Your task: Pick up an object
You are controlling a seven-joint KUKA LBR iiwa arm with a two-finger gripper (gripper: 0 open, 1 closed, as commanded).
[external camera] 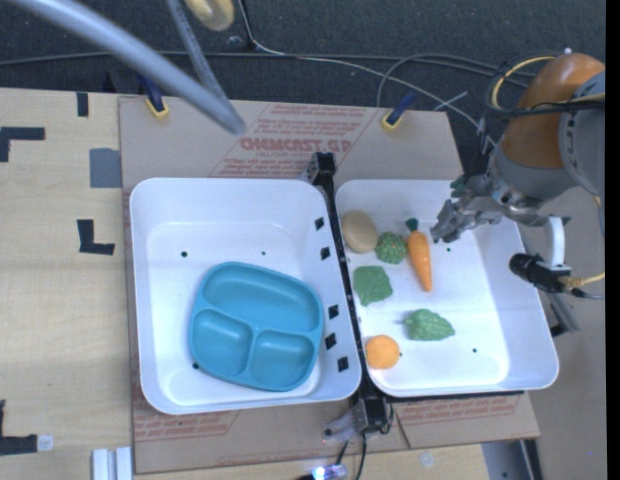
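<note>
The right bin [495,353] holds a tan potato [359,231], a small green broccoli piece [391,248], an orange carrot [420,258], a green leafy piece [372,284], another green piece [428,324] and an orange ball [382,352]. My gripper [448,225] hangs over the right bin's upper right part, just right of the carrot's green top. Nothing shows between its fingers. A blue divided tray [255,325] lies in the left bin [160,268].
A black divider with clips [332,268] runs between the two bins. Both bins rest on a cardboard sheet [290,138]. Grey cables cross behind the right bin. Bare white floor lies in the right bin's right half.
</note>
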